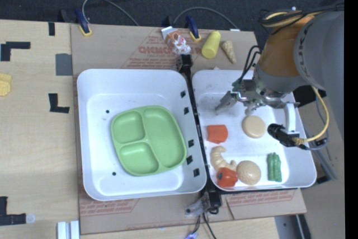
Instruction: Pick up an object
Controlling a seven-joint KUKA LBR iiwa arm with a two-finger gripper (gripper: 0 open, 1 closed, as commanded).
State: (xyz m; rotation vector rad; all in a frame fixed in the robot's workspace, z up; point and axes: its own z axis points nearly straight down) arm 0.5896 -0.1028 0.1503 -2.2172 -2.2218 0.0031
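camera view:
arm: grey, orange band above the wrist, comes in from the right and reaches over the upper part of the right bin (311,175)
hand (238,101): low over the right bin's upper middle; one dark finger (225,103) slants down-left toward the bin floor, the other sits near the wrist; they look spread, nothing between them
right bin contents: orange-red block (217,133) left of centre; pale round piece (254,126) just right of it, just below the hand; curved tan piece (219,157) below the block; red tomato-like piece (226,177) touching the tan piece's lower end; second pale round piece (249,172) just beside the tomato-like piece; green vegetable piece (273,167) near the right wall
closest object to hand: upper pale round piece, apart from the fingers, not touched
left bin (89,87): holds a green divided plate (147,140), three compartments, lying flat, turned at a slant
bins: side by side, inner walls touching, dark clips along the seam
surface (33,120): cardboard sheet under both bins; yellow cylinder (211,45) and tan cone (230,51) lie beyond the right bin's far edge, near each other; small printed packet (177,40) left of them, near the seam's far end
cables: run across the dark floor beyond the surface; blue clamps at the cardboard's far edge
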